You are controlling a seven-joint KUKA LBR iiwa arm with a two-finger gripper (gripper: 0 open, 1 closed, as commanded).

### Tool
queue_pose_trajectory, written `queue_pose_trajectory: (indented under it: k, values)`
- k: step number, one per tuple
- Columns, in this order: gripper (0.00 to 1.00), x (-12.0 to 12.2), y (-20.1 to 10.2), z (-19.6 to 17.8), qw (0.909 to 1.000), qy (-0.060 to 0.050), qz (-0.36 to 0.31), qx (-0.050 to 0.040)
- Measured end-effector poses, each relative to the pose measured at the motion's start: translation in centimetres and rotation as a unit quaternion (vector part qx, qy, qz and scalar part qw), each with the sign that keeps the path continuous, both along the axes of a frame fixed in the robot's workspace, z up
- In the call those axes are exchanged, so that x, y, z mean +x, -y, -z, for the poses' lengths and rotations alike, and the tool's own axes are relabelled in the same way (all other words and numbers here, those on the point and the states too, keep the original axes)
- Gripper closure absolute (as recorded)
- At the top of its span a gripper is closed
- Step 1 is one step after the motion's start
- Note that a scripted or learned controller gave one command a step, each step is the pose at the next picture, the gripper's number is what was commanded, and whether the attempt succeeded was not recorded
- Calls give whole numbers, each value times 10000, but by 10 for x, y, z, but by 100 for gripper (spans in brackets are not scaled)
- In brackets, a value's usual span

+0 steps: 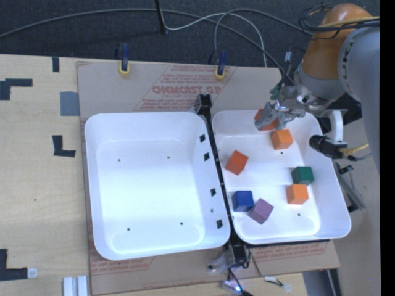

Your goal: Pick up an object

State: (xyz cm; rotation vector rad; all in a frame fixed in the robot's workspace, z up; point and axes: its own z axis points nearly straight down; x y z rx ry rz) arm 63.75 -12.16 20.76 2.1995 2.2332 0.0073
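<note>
My gripper hangs over the back of the right bin, reaching in from the right. Its fingers are shut on a red-orange block, which shows between them and is partly covered by them. Just in front of it lies an orange cube. Another orange cube lies near the bin's left wall. A green cube and a third orange cube lie at the right side. A blue cube and a purple cube sit close together at the front.
The left bin stands beside the right one, with a black divider strip between them. Cables run across the dark area behind the bench. Two clamps hold the cardboard's back edge.
</note>
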Motion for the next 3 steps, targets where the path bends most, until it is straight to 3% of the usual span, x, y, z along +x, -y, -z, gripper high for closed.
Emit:
queue_pose_trajectory:
  k: [1,2,3]
  values:
    - [100,2,-64,-95,10000,2,48,11]
    - [100,14,-131,-1,9999,-85,51,12]
    - [100,34,-199,21,10000,-56,48,12]
